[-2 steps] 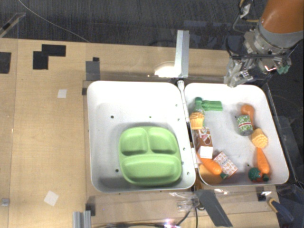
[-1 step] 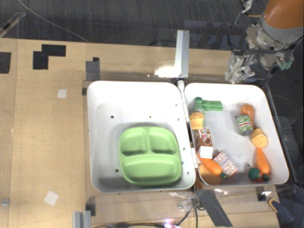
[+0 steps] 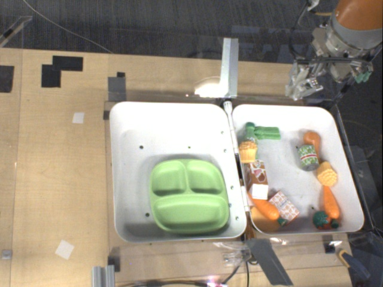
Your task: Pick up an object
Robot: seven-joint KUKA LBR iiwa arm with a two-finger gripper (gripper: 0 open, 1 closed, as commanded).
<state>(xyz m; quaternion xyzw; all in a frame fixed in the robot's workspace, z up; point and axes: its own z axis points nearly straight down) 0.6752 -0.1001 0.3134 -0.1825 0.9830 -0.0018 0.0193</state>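
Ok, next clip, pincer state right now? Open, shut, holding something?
Pincer: cannot be told whether open or closed; it hangs above the back rim of the right bin, and nothing shows held in it.

An orange band (image 3: 358, 3) wraps the arm above a grey, rounded wrist (image 3: 346, 40). Thin cables trail beside it, and the metallic claw (image 3: 304, 85) looks pale silver.

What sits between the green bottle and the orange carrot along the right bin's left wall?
In the camera view, between the green bottle and the orange carrot: a yellow-orange toy, then a brown-and-white packet.
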